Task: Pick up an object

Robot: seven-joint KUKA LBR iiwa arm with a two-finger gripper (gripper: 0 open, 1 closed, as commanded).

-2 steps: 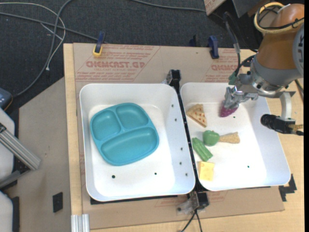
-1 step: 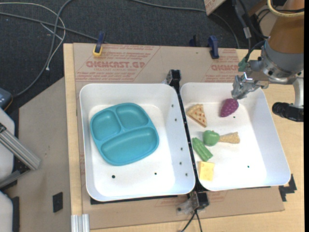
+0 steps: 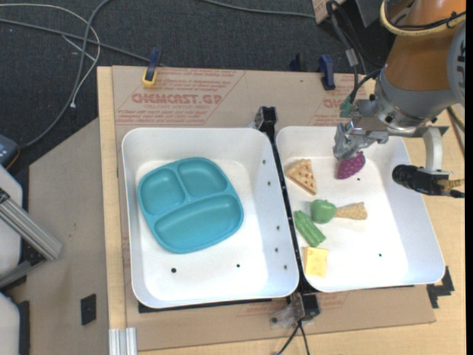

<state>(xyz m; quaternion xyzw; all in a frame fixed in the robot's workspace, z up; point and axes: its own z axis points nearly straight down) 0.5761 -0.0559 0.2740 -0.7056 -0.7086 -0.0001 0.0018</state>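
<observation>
Your end effector (image 3: 349, 152) is hovering over the right bin (image 3: 414, 265), touching the purple grapes (image 3: 350, 166), you cannot tell its opening, teal plate (image 3: 191, 204) is lying in the left bin (image 3: 148, 283).

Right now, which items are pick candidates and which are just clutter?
Pick candidates, all in the right bin:
purple grapes, directly under the gripper
pizza slice
green apple
green pepper
tan cone piece
yellow cheese block

Lying about:
teal divided plate in the left bin
blue clamps
black clip
</observation>
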